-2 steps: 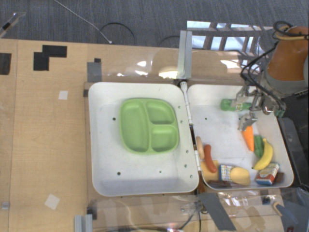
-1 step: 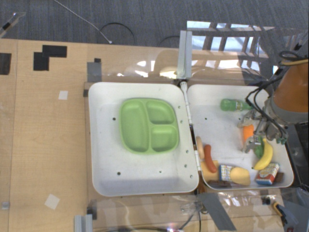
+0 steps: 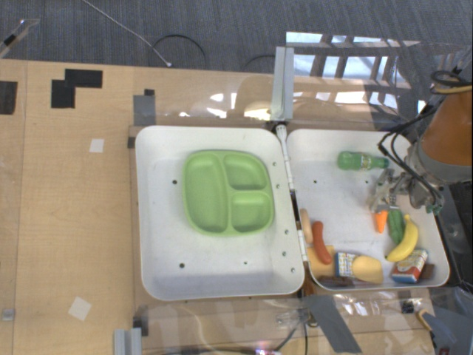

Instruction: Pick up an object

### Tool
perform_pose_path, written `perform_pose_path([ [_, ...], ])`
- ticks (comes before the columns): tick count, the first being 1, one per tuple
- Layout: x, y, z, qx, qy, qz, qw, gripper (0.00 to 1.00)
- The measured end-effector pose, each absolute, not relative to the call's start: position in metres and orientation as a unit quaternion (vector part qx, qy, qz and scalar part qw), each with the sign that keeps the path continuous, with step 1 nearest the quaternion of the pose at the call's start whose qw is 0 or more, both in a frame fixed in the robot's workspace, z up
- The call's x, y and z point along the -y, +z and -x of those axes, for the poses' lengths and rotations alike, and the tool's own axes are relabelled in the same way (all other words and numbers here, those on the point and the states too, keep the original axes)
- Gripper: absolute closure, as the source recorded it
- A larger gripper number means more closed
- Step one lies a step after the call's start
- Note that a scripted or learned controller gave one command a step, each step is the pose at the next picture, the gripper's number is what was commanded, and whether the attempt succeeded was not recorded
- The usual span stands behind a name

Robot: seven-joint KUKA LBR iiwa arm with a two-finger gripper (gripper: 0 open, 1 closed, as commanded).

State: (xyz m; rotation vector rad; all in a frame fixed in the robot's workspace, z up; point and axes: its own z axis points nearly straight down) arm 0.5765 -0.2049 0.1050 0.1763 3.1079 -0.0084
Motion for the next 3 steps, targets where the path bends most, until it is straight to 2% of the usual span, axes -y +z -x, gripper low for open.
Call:
perform_pose_path([
  [1,0.205,0.104,-0.576,-0.998,-0.0025,-0.056,0.014,0.0],
  [2,0.182,0.089,-0.578,-0.996,-0.0006,-0.087,0.006,0.0],
  [3,0.206,0.089,-0.568,-0.999,-0.0012,-0.036,0.006,0.0],
])
